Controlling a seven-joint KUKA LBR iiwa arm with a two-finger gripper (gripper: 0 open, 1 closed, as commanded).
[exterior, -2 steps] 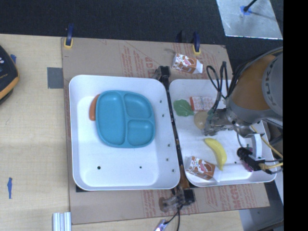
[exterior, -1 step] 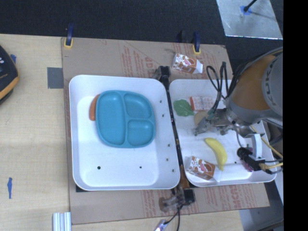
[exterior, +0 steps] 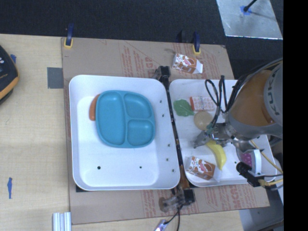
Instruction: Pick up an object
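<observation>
I'm low in the right white bin [exterior: 269, 141], my jaws [exterior: 206, 139] apart beside the yellow plastic banana [exterior: 219, 154] — nothing lifted yet

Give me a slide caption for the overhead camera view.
KUKA gripper low in right bin beside banana; blue divided plate in left bin.

Orange object [exterior: 92, 109] mostly hidden under blue plate [exterior: 126, 118]; claw [exterior: 208, 137] finger state unclear.

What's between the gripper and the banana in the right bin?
Nothing visible. The gripper sits low in the right bin, right beside the banana; the beige ball and brown packet lie off to either side.
</observation>
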